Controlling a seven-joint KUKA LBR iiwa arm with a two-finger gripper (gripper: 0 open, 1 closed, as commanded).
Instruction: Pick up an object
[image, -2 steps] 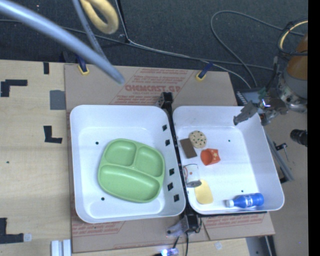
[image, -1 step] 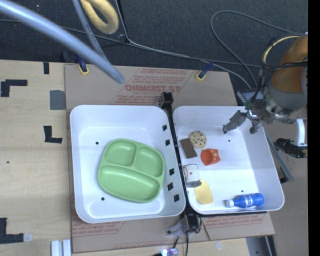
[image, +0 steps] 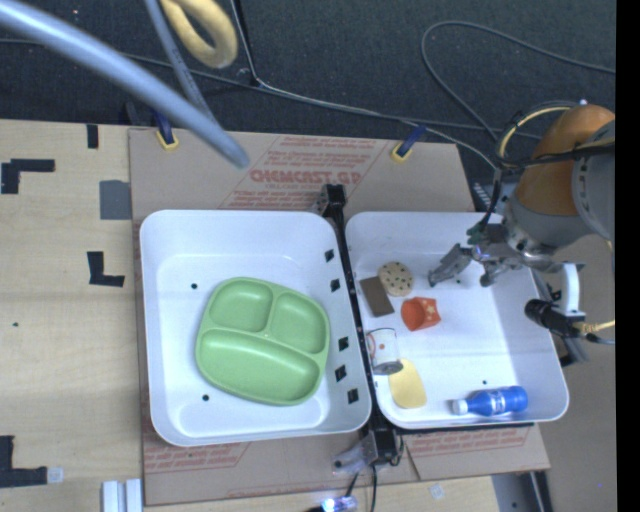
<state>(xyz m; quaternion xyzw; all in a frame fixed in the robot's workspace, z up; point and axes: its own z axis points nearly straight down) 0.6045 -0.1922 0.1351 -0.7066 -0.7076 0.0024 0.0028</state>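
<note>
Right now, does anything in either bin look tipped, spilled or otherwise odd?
Only the blue bottle stands out: it lies on its side near the right bin front edge. The green divided plate sits flat in the left bin. Nothing looks spilled.

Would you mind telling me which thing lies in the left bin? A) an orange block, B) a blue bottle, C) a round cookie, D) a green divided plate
D: the green divided plate lies alone in the left bin, while the blue bottle, orange block and cookie all sit in the right bin.
</note>
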